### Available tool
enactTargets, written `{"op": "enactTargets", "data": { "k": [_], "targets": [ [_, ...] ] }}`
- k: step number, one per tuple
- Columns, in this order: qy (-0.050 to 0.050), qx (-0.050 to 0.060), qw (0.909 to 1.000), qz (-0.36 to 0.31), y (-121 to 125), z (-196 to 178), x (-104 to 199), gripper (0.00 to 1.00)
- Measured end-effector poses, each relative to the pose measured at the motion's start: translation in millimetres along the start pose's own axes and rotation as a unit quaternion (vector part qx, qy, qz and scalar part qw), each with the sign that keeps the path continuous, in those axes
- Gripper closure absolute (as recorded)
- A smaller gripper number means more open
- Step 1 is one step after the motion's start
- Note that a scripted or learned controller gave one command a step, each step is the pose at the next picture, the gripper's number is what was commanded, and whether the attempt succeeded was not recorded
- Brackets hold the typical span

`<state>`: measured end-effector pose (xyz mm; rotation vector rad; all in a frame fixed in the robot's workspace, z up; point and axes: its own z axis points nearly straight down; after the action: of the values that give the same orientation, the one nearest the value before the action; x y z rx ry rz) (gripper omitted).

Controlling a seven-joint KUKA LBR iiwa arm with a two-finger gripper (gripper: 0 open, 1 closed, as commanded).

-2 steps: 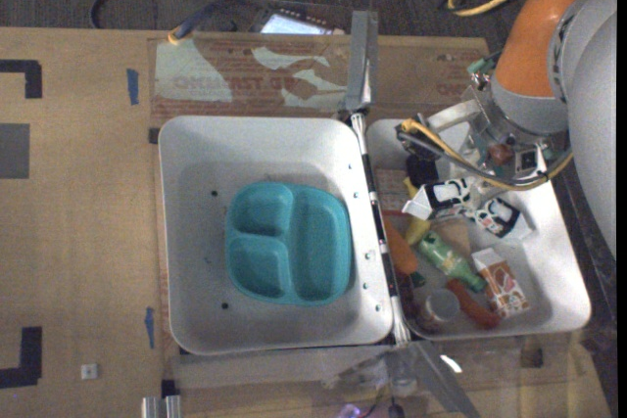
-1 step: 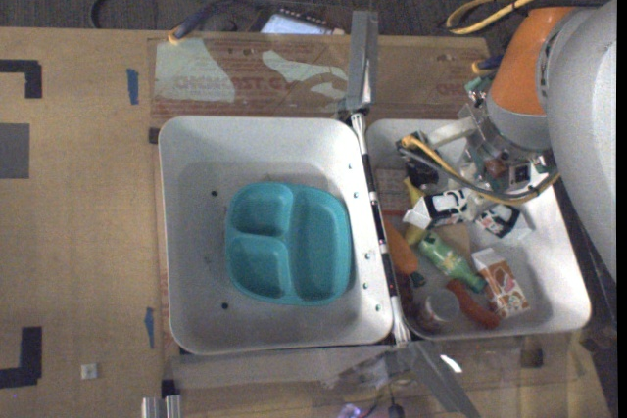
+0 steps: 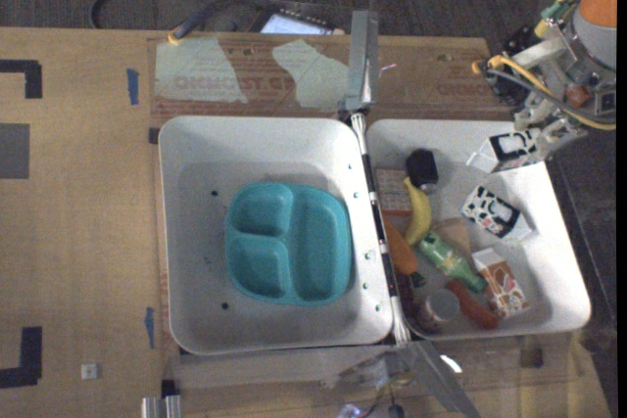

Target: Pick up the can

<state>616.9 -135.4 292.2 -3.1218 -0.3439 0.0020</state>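
The can (image 3: 438, 308) is small and dark with a silvery top. It stands near the front edge of the right bin (image 3: 566, 255), close to the divider, touching a red-orange item (image 3: 477, 309) and just in front of a green bottle (image 3: 451, 261). My gripper (image 3: 537, 134) hangs over the back right corner of that bin, far from the can and above it in the view. A small white and black piece (image 3: 509, 148) sits right at the gripper's tip; whether it is held is unclear.
The right bin also holds a banana (image 3: 419, 210), a black object (image 3: 422, 167), an orange carrot-like item (image 3: 401, 250), a black-and-white patterned box (image 3: 493, 210) and a small carton (image 3: 504, 284). A teal divided plate (image 3: 289, 242) lies in the left bin (image 3: 186, 171).
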Motion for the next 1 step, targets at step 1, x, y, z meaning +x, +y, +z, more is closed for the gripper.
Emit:
{"op": "enactTargets", "data": {
  "k": [1],
  "targets": [
    [-0.001,0.001,0.9942,-0.108,-4.4,95.9,36.2,1.00]
  ]
}}
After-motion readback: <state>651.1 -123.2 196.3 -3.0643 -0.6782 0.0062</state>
